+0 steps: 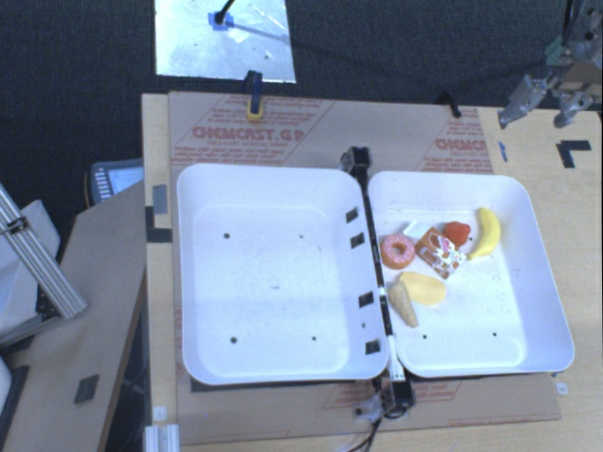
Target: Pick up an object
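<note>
While nothing is yet gripped, the pickable things lie clustered in the far-left part of the right bin [528,347]: a yellow banana [486,232], a red piece [457,233] just left of it, a red-and-white block [440,252], a pink doughnut [397,250], a pale yellow lump [423,288] and a tan cone-like piece [403,304] touching it on the near-left. The banana's long axis runs roughly far to near, curving slightly; the cone slants far-left to near-right. The left bin [273,281] sits beside, joined along a black strip with clips.

The gripper [551,100] hangs at the far right, beyond the right bin's far rim and over the bench [528,149], with its two fingers [516,107] spread apart and nothing between them. From there, the cluster lies toward the near-left; the banana is the closest item, so I judge the coming move a reach near and leftward, then down.

Red lettering on the board under the bins reads "CHEMCAST", with further letters too blurred to make out, and repeats partly at the far right.
</note>
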You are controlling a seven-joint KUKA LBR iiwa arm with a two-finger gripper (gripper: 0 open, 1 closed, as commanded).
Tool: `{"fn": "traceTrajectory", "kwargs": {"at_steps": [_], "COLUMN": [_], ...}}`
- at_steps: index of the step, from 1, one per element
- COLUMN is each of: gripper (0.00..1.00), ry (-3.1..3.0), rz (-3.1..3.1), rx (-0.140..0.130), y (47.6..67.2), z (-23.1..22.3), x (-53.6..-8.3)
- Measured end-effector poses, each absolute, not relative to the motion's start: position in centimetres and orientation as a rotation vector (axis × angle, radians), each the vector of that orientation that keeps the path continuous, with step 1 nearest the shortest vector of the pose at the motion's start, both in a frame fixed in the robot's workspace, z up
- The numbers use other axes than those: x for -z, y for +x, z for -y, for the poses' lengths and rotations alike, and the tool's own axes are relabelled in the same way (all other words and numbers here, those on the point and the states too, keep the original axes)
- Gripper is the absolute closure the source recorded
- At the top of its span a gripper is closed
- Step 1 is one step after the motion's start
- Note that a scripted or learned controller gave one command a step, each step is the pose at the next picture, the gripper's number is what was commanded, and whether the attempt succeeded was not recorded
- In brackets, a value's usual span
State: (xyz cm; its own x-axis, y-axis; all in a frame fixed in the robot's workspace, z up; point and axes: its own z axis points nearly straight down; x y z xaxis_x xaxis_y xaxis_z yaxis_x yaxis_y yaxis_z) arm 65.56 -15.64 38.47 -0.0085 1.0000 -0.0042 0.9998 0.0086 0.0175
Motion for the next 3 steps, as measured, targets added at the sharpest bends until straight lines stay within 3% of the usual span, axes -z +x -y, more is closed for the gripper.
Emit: {"fn": "traceTrajectory", "kwargs": {"at_steps": [1, 3], "gripper": [1.0, 1.0], "ry": [2.204, 2.185], "rz": [-2.227, -2.235], "rx": [-0.004, -0.007], "y": [65.5, 65.6], "z": [15.8, 15.8], "x": [-38.8, -41.1]}}
